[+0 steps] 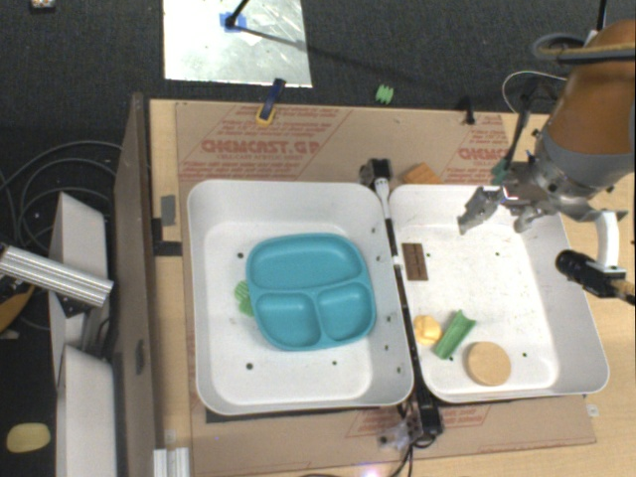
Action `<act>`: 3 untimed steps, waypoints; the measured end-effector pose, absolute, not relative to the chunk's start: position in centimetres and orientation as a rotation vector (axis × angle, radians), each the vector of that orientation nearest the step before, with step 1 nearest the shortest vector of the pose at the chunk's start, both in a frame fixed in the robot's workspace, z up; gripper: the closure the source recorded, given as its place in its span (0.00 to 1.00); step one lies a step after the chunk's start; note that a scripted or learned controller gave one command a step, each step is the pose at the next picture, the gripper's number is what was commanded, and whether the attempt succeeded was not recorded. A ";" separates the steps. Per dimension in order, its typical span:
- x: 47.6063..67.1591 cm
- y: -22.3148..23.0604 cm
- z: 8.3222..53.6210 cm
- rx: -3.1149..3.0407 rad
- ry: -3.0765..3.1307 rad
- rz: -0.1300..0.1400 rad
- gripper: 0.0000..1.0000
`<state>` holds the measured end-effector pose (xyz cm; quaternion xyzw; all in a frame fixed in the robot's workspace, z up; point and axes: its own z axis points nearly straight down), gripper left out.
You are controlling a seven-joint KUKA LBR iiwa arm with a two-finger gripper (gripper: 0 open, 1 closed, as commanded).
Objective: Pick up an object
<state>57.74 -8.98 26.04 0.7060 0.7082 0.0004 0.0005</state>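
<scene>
My tool hovers spread apart and empty over the right white bin, nothing picked yet.

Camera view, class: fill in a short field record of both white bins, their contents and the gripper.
left bin: shallow white bin holding a blue three-compartment plastic tray; a green piece peeks out at the tray's left edge
right bin: shallow white bin holding a small yellow lump, a green stick-shaped piece and a round tan disc near its front
gripper: two-finger gripper above the right bin's back part, holding nothing
</scene>
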 end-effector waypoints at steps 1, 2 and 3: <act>48.9 -12.0 15.7 2.234 2.223 -0.011 0.00; 50.4 -11.6 8.2 2.221 2.221 0.003 0.00; 50.5 -11.5 9.6 2.219 2.221 0.007 1.00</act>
